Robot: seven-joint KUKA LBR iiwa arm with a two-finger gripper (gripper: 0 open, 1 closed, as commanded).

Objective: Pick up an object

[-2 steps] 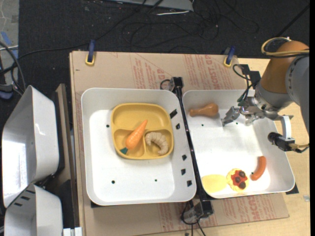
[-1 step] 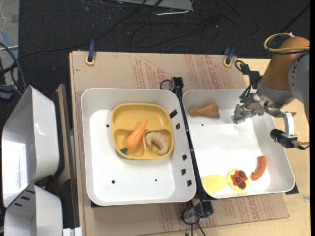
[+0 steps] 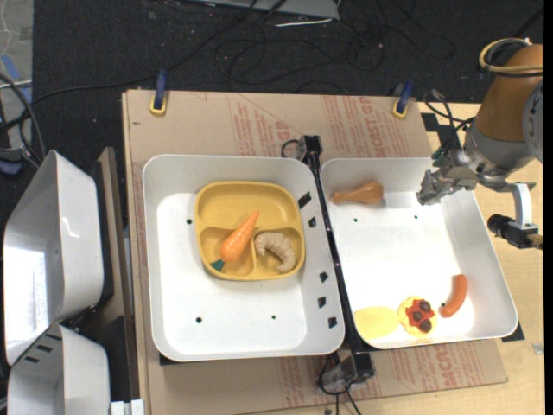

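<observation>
On the tabletop sit two white bins side by side. The left bin holds a yellow divided plate with a carrot and a shrimp in its lower sections. In the right bin, a drumstick lies at 11 o'clock, a sausage at 4 o'clock, and a pizza slice beside a pale yellow piece at 6 o'clock. The gripper hangs over the bin's 1 o'clock corner, apart from the drumstick to its left; whether its fingers are spread or closed I cannot tell, and nothing shows between them.
</observation>
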